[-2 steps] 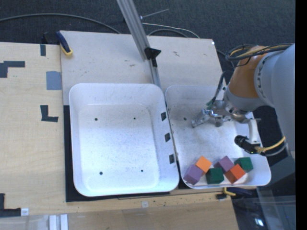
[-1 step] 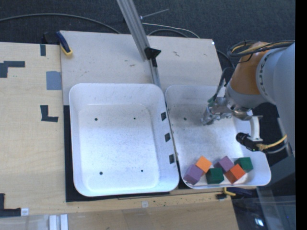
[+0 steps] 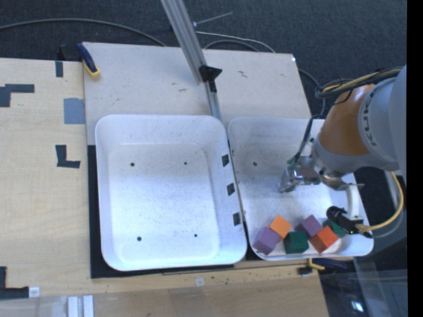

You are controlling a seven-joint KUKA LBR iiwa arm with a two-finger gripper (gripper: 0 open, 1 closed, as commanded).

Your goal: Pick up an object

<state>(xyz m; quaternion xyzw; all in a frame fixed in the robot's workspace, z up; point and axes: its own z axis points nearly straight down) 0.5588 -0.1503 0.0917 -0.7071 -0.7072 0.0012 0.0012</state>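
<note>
I work in what looks like a robotics lab: a plywood bench [image 3: 39, 197] marked with grey tape patches, two white bins [image 3: 106, 177] clipped side by side on it, cables [image 3: 66, 24] trailing over the dark carpet behind, an aluminium rail [image 3: 185, 32] slanting overhead, and small coloured test blocks [image 3: 296, 235] heaped in one corner.

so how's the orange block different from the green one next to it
The orange block is a lighter, brighter colour, while the green block is dark. The orange block lies farther from the right bin's near rim; the green block sits almost against it. The orange block looks turned corner-on, the green block squarer to the rim. Both are small cubes of similar size, lying in the same cluster in the right bin, below the claw.
</note>
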